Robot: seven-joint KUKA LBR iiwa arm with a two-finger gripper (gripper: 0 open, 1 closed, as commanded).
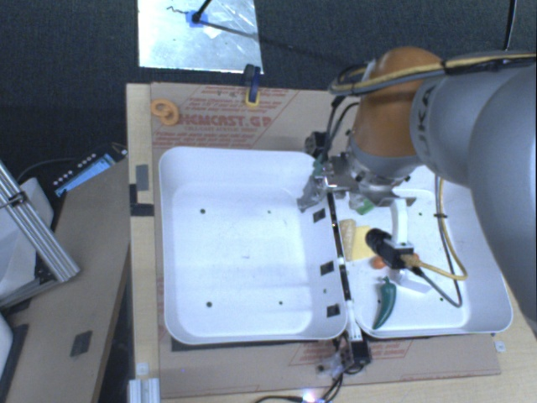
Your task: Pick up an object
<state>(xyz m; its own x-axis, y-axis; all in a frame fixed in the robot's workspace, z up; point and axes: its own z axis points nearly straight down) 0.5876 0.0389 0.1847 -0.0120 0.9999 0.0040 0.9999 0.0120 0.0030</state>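
Green pepper toy (384, 302) in right bin (474, 309) looks light, stiff, probably slick; take it across the thick middle, not the curved tip. Gripper (312, 191) near the bins' divider; can't tell if open or closed.

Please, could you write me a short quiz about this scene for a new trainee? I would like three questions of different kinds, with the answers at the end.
1. Multiple choice: where does the green curved thing lie?
A) in the bin on the view's left
B) in the bin on the view's right
C) on the bench, outside both bins

2. True or false: the yellow thing lies close to the wall between the two bins.

3. Fill the gap: the band above the arm's wrist is ____ in colour.

Key: 1 B; 2 true; 3 orange.
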